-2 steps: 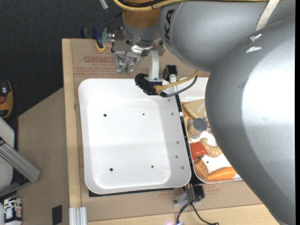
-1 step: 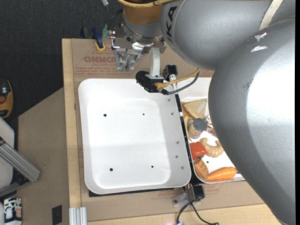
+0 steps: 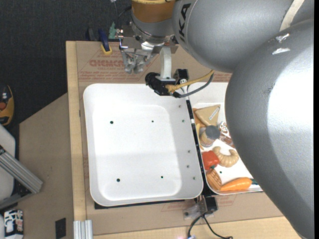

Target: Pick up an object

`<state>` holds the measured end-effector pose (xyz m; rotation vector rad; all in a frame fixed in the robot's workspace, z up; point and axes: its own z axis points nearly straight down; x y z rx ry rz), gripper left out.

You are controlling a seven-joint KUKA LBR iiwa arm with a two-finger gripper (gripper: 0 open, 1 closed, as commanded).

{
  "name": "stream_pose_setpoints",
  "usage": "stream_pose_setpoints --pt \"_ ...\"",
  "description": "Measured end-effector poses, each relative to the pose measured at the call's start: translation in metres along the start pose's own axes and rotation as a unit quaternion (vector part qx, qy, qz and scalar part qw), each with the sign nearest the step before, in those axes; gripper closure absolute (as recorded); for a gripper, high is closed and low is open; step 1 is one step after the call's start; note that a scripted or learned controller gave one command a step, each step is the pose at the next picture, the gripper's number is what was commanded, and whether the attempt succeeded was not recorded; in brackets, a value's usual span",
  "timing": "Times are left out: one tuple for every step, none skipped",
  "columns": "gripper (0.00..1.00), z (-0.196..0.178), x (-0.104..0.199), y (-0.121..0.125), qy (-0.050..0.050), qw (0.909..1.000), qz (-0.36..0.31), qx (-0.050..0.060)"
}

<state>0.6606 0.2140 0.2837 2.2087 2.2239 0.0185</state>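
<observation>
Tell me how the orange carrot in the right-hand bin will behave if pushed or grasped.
The carrot looks tapered and rounded, so it would probably roll or pivot when pushed. Its smooth, glossy skin may slip between fingers. It lies against the bin's rim, which could block a clean grasp.

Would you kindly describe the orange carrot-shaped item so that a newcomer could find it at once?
Start at the right-hand white bin, partly hidden under the grey arm. Follow its cluttered contents down to the near corner: the carrot lies there lengthwise, below the red piece. It is the one long, tapering orange shape.
</observation>
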Motion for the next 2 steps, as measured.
stream_pose_setpoints --pt "1.00 -0.011 0.000 0.001 0.000 1.0000 0.000 -0.001" --pt "1.00 -0.021 0.001 0.001 0.000 1.0000 -0.001 -0.002"
